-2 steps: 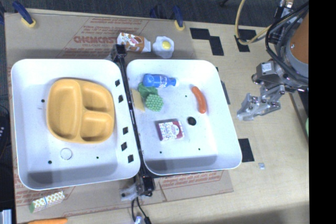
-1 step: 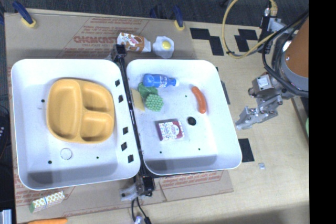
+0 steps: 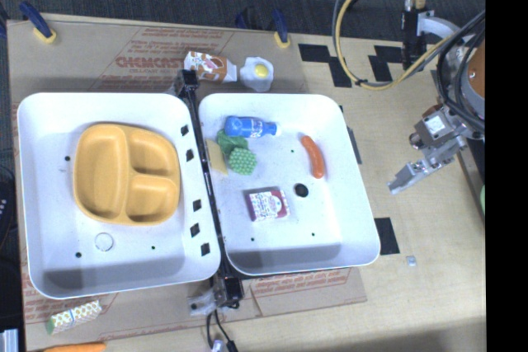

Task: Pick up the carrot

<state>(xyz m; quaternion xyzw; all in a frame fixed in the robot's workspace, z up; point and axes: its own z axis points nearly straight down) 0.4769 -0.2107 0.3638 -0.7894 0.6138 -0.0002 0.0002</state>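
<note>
The carrot [image 3: 313, 157], a short orange piece, lies in the right-hand white bin [image 3: 351, 231], toward that bin's right wall and a little far of its middle. It lies flat on the bin floor with nothing touching it. A small dark spot sits just near and left of it on the floor.

The task looks barely begun. The gripper [image 3: 417, 169] hangs over the bare tabletop [image 3: 429, 284], to the right of the bin and well apart from the carrot. Its jaws point down and to the left and have hold of nothing; how far apart they stand cannot be told at this angle. What is left is the whole job: swing left over the bin, come down on the carrot, close and lift.

The same bin holds a blue bottle [image 3: 247, 127] at its far side, a green knobbly toy [image 3: 242, 160] just near of the bottle, a pale yellow piece [image 3: 216, 157] against the left wall, and a dark red packet [image 3: 266, 204] toward the near side. None crowds the carrot. The left bin [image 3: 41, 260] carries a yellow divided tray [image 3: 128, 173].

The tabletop is light wood with printed cardboard under the bins, blue clamps along the far edge, and black tape marks. A small carton [image 3: 206, 66] and a white and yellow toy [image 3: 257, 72] stand beyond the bins. A yellow and black cable [image 3: 346, 53] loops at the far right. Dark carpet lies beyond.
</note>
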